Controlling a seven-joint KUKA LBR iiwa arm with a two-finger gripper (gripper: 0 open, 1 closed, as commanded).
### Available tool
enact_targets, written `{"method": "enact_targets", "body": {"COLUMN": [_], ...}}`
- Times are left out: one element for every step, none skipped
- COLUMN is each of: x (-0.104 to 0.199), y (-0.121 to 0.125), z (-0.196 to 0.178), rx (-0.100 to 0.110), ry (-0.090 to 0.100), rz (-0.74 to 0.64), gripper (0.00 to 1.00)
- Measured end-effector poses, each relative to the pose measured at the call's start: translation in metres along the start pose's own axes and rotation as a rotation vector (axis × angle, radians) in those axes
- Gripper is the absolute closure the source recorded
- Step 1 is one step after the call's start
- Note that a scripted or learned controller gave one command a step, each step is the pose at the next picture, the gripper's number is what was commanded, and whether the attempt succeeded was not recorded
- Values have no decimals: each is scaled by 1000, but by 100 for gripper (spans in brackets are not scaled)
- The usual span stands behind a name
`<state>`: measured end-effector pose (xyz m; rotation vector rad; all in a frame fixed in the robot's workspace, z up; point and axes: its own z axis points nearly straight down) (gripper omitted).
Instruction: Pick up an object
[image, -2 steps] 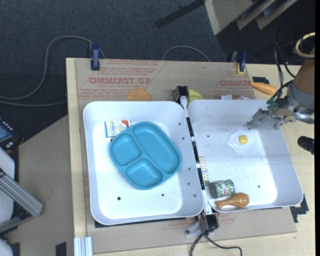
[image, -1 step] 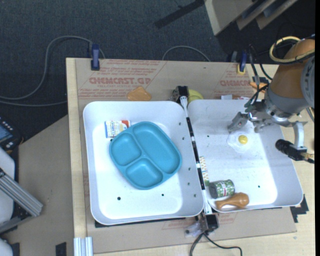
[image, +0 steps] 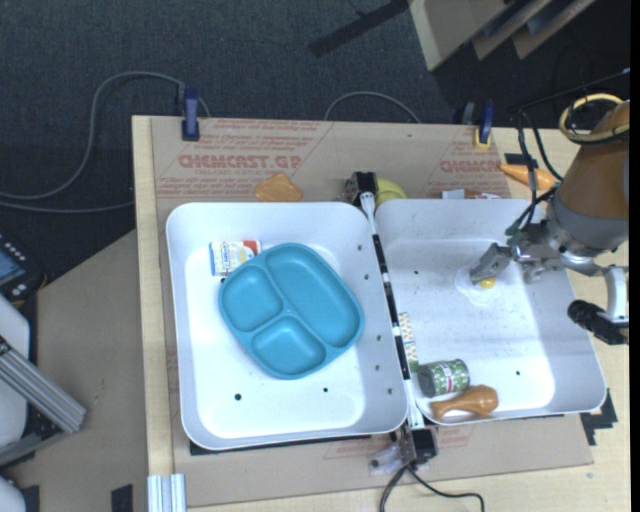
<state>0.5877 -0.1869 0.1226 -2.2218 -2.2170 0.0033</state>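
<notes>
My gripper (image: 497, 264) hangs low over the upper middle of the right bin (image: 530, 330), at the end of the grey arm (image: 590, 205) coming in from the right. Directly below its tip lies a small yellow object (image: 485, 283), touching or nearly touching it; I cannot tell which. At the right bin's front left corner a green can (image: 443, 378) lies on its side, with an orange-brown pear-shaped object (image: 466, 402) just in front of it. In the left bin (image: 200, 380) a blue divided plate (image: 290, 309) rests beside a small white and red packet (image: 232, 255).
Behind the bins, an orange object (image: 277, 187) and a yellow-green object (image: 388, 191) sit on the cardboard-covered bench. Blue clamps (image: 190, 110) (image: 484, 122) grip the bench's back edge. A ridge (image: 390, 310) divides the two bins. Cables trail over the dark floor.
</notes>
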Motion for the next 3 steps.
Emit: {"method": "enact_targets", "body": {"x": [30,-29,-37], "y": [50,81,24], "z": [39,8,2], "rx": [-9,-12,1], "ry": [-3,-6,1], "rz": [-6,0,-1], "gripper": [0,0,0]}}
